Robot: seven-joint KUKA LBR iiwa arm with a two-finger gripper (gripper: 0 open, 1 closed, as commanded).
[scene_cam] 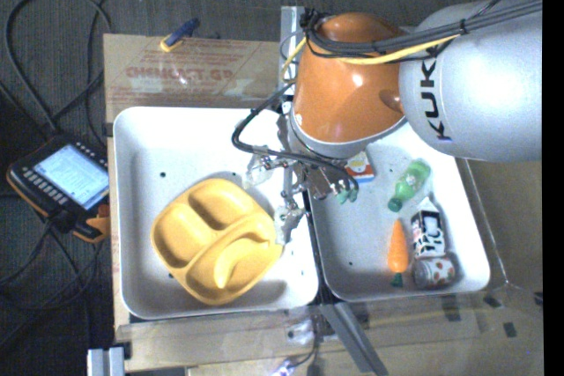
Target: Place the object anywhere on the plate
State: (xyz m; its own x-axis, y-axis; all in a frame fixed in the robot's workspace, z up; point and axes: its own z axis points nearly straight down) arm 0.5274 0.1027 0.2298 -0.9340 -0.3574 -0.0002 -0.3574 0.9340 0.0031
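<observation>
Camera view shows the gripper (286,220) hanging over the yellow plate's (198,229) right rim, probably for placing; whether its claw pinches anything, one cannot tell.

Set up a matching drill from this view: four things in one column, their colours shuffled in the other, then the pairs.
Things:
1. plate
2. carrot
3. bottle
4. can

Colours:
A. green
B. yellow
C. brownish with a silver end
D. orange

Pairs: 1-B, 2-D, 3-A, 4-C
</observation>
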